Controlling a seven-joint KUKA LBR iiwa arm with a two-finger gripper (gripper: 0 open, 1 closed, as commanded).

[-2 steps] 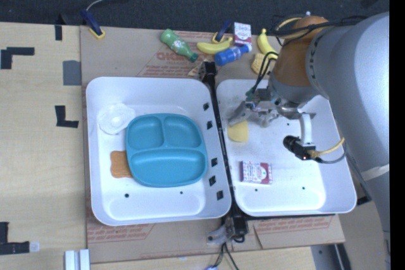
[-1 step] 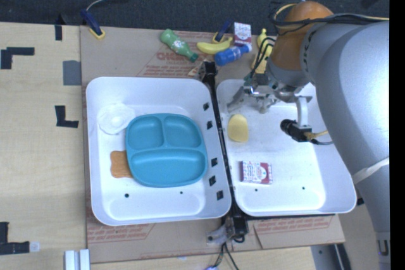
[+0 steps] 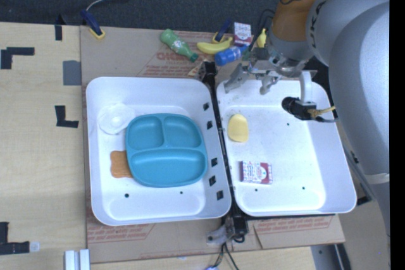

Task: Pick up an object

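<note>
step: approach, nothing held yet | end effector spread, empty, over rt bin far rim | target guess: yellow lump, rt bin left side; packet nearer its front | next: shift over lump, descend, clench

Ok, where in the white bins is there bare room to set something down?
The right white bin is bare right of the pale yellow oval piece and the red-and-white packet. The blue divided plate crowds the left white bin, leaving a strip along its near wall.
</note>
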